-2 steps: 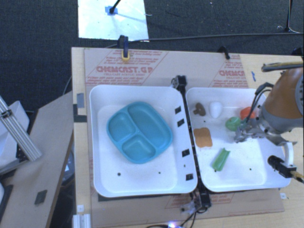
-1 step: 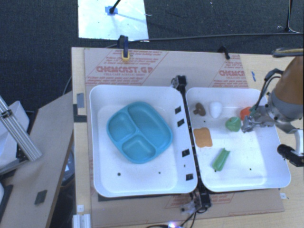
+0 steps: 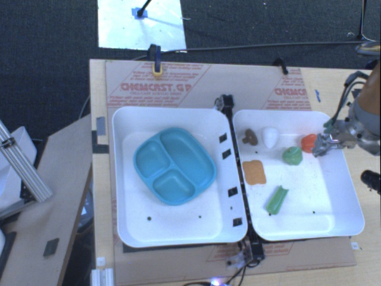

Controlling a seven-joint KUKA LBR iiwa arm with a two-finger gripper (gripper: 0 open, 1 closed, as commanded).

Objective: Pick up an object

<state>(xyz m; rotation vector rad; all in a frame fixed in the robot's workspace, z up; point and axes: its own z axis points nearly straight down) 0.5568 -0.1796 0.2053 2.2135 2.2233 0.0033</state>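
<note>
The right bin point(image 3: 339, 216) holds several small objects: a brown lump point(image 3: 250, 137), a white egg-shaped piece point(image 3: 271, 137), a round green object point(image 3: 292, 155), a red-orange object point(image 3: 308, 142), a flat orange square point(image 3: 254, 172) and a long green piece point(image 3: 276, 199). My gripper point(image 3: 322, 146) hangs at the bin's right side, its tip right beside the red-orange object. Whether it touches that object I cannot tell.
The left bin point(image 3: 128, 159) carries a blue divided plate point(image 3: 174, 165). A black clip-lined divider point(image 3: 233, 165) separates the two bins. The arm's grey body point(image 3: 366, 115) stands over the bench's right edge. A cable point(image 3: 238, 45) runs across the back.
</note>
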